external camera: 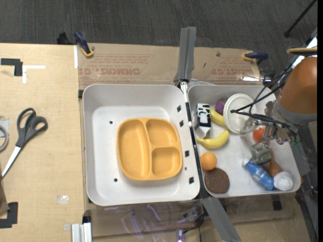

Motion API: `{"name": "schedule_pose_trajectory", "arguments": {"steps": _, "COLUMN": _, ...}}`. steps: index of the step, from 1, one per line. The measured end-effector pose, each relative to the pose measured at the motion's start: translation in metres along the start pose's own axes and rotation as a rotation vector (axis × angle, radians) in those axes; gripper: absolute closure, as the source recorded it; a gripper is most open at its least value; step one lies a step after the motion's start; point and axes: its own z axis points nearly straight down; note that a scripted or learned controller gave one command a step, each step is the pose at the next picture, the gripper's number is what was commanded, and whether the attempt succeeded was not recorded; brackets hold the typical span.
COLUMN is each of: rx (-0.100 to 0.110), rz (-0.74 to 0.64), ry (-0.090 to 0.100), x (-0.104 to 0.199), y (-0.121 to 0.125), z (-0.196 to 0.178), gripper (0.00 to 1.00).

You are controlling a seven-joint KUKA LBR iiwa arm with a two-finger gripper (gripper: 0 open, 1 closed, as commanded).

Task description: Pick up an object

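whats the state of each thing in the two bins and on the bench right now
yellow divided tray: flat in the left bin
banana: lying in the right bin
orange: beside the brown disc
white bowl: upright
blue bottle: lying on its side
scissors: closed, on the bench
gripper: low over the right bin

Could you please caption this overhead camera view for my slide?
Pincer low in right bin among toy food; yellow divided plate in left bin.

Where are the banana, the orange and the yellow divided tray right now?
banana (214, 140): camera view, middle of the curved body.
orange (208, 160): camera view, centre of the fruit.
yellow divided tray (132, 147): camera view, floor of the large left compartment.
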Motion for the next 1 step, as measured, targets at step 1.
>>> {"name": "schedule_pose_trajectory", "arguments": {"steps": 1, "rx": 0.004, "rz": 0.154, "ry": -0.016, "x": 0.065, "y": -0.0049, "z": -0.0041, "gripper": 0.0}}
